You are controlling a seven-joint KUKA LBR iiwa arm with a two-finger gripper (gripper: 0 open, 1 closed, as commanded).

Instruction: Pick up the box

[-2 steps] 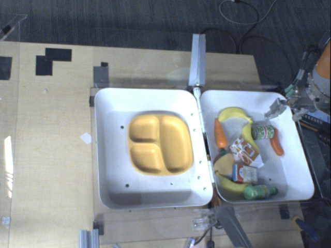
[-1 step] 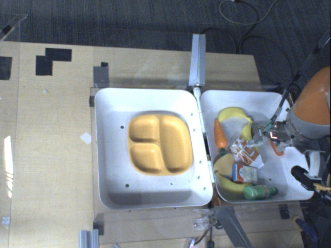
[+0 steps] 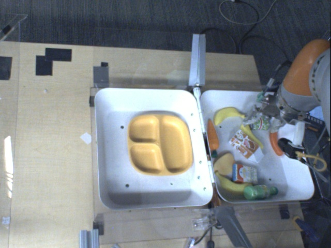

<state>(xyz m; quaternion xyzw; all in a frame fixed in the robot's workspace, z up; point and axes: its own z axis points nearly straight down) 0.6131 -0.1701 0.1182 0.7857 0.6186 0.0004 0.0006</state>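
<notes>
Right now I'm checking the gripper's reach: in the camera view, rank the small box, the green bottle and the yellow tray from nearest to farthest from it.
1. small box, just below-left of the gripper in the right bin.
2. green bottle, at that bin's lower edge.
3. yellow tray, in the left bin.

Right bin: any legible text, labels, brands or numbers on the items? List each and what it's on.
No text can be read as words.
Box: red, white and orange print, too blurred to read.
Carton: red and blue label, too small to read.
Green bottle: no legible label.
Packet at the gripper: green and white print, unreadable.
Bananas, carrot, yellow tray: no markings seen.
</notes>
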